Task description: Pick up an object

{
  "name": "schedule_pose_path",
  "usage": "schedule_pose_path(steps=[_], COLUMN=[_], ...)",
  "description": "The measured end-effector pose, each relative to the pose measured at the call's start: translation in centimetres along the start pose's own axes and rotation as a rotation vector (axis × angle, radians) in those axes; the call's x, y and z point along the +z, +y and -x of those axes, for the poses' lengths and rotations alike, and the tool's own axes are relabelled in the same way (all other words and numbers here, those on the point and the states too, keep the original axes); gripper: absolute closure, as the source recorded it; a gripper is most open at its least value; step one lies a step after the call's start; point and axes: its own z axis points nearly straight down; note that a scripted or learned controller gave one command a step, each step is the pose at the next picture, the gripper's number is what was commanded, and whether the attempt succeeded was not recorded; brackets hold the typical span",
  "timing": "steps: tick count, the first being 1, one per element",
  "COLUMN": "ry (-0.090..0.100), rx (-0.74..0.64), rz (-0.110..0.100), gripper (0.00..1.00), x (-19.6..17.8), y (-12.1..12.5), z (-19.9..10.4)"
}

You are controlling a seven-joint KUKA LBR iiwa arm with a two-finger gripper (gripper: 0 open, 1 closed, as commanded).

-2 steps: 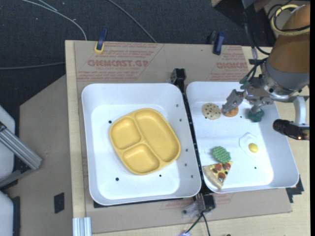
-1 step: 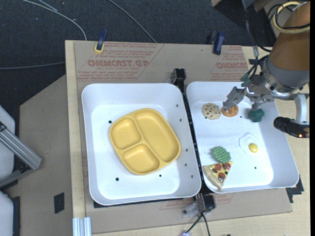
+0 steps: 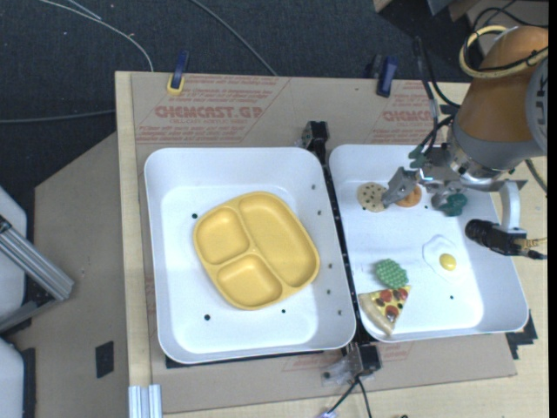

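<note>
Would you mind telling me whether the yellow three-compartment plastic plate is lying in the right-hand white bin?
No, the yellow three-compartment plastic plate lies in the left white bin, apart from the toy food in the right white bin.

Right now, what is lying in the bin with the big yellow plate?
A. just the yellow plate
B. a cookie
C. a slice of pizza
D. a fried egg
A: the yellow divided plate lies by itself in the left bin, while the cookie, pizza slice and fried egg all lie in the right bin.
</note>
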Motion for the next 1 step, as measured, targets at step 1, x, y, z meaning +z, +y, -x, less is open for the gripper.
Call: schedule_pose_path(steps=[1], ry=[0.000], rx=[0.001], rz=[0.004], gripper=[0.00], x=[4.62], y=[0.52], z=[0.74])
